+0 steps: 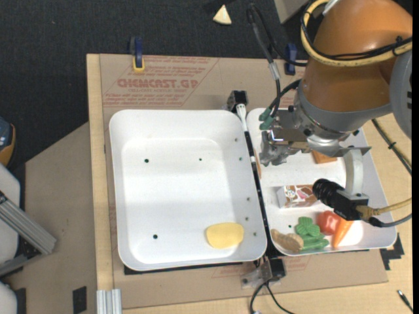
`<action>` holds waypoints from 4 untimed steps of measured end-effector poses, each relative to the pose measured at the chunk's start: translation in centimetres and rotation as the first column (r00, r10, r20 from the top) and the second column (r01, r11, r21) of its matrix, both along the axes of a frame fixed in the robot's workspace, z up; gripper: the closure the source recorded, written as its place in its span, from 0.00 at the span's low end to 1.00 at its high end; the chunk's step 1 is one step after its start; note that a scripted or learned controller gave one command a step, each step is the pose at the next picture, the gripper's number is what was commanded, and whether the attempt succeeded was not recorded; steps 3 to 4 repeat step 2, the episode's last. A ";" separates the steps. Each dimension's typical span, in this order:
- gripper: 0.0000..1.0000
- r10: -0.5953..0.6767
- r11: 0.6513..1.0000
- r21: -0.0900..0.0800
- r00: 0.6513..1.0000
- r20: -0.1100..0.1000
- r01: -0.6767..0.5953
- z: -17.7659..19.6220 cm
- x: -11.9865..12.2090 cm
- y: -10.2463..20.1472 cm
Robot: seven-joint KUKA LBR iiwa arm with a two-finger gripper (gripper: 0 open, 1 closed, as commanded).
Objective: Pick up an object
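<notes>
Gripper (272, 150) low over right bin (374, 235), hard against left rim; finger state cannot be told. Left bin (124, 175): yellow piece (224, 235) near front edge.

bins (124, 136): 2 | yellow piece (224, 235): 1 | items in right bin (308, 231): perhaps 5, partly hidden

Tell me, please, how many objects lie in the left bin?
1: a yellow object near the left bin's front right corner. Nothing there looks hidden.
</notes>
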State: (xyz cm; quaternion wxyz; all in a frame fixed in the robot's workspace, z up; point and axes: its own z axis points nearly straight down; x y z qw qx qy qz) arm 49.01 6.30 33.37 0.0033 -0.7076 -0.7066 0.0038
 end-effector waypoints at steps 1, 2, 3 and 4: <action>1.00 0.008 1.000 0.006 1.000 0.029 -0.008 13.8 1.4 6.0; 1.00 0.005 1.000 0.000 1.000 0.002 -0.005 9.0 0.4 8.6; 1.00 0.005 1.000 0.000 1.000 0.002 -0.005 9.0 0.4 8.6; 1.00 0.005 1.000 0.000 1.000 0.002 -0.005 9.0 0.4 8.6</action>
